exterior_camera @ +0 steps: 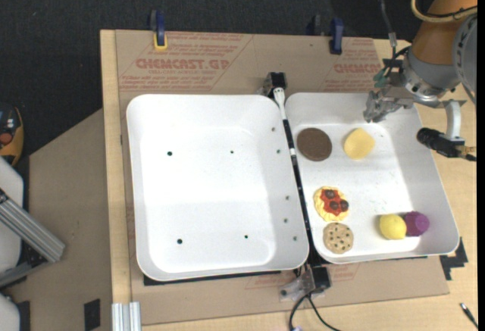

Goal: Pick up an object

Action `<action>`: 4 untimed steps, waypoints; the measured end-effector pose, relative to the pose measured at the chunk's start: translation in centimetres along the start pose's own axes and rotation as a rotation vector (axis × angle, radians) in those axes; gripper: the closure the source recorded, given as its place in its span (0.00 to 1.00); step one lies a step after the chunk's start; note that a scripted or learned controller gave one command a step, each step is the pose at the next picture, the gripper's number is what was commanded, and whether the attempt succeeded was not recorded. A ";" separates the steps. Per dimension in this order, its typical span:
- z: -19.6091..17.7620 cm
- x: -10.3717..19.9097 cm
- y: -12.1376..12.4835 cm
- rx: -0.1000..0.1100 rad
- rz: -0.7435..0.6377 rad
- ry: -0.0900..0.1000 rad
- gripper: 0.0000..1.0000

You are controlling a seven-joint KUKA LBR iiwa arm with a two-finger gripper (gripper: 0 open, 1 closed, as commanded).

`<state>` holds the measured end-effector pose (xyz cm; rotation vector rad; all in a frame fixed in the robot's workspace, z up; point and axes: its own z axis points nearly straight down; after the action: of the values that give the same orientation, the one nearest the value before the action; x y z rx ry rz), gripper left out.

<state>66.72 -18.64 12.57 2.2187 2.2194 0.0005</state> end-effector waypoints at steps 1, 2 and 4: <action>-30.7 2.7 -0.8 -0.020 -0.002 -0.004 1.00; -15.2 7.6 -4.0 0.019 -0.003 0.007 1.00; -22.2 19.4 -6.2 0.012 -0.006 0.005 1.00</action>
<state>60.43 0.80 34.71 2.2204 2.2342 -0.0078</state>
